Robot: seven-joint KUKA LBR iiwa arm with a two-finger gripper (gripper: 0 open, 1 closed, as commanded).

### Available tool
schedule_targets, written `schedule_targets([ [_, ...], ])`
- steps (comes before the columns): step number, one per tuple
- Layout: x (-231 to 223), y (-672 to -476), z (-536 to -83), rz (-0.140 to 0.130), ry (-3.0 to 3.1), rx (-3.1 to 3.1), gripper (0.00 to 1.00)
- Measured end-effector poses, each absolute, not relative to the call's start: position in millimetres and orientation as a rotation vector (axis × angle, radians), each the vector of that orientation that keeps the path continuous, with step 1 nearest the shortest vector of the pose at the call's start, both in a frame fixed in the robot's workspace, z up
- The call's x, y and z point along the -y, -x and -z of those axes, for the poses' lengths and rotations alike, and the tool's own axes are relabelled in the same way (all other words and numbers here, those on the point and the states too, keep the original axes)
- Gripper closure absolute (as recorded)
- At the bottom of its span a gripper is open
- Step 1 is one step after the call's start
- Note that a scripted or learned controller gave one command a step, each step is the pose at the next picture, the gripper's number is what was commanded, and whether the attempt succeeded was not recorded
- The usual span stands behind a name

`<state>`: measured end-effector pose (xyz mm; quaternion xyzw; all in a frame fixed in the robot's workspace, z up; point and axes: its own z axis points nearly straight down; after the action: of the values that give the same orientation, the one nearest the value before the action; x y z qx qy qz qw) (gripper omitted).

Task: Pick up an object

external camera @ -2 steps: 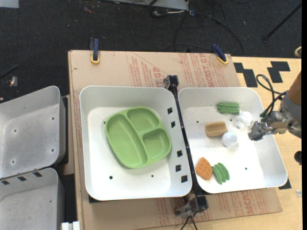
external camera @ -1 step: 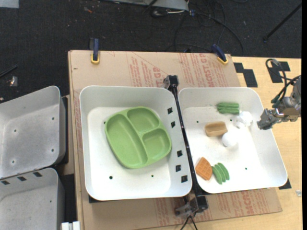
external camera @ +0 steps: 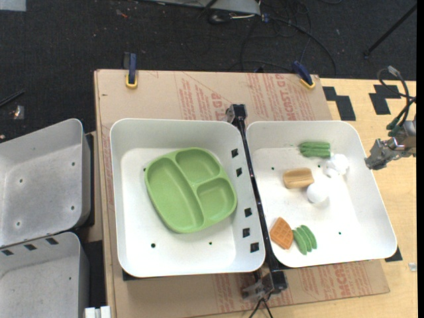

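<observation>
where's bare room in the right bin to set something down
In the right bin, bare floor runs along the right wall beside the white ball, and along the front rim right of the green pod. It is crowded from the green beans past the tan block to the waffle.

cardboard-topped bench (external camera: pixel 172 88) bears two white bins (external camera: pixel 126 197) (external camera: pixel 371 197).

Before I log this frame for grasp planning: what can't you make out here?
- Hand: at the camera view's right edge, small and blurred; whether it is open or shut cannot be told.
- White lumps in the right bin: white on white, so their outlines and identity are unclear.
- Green item beside the orange waffle piece: too small to name.
</observation>
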<state>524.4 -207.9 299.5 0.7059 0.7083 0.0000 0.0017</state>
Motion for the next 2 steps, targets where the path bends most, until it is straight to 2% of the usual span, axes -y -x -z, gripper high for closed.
schedule_targets([
  [2, 121.8, -552.6, -284.9, 0.003, -2.216, -2.231, 1.00],
])
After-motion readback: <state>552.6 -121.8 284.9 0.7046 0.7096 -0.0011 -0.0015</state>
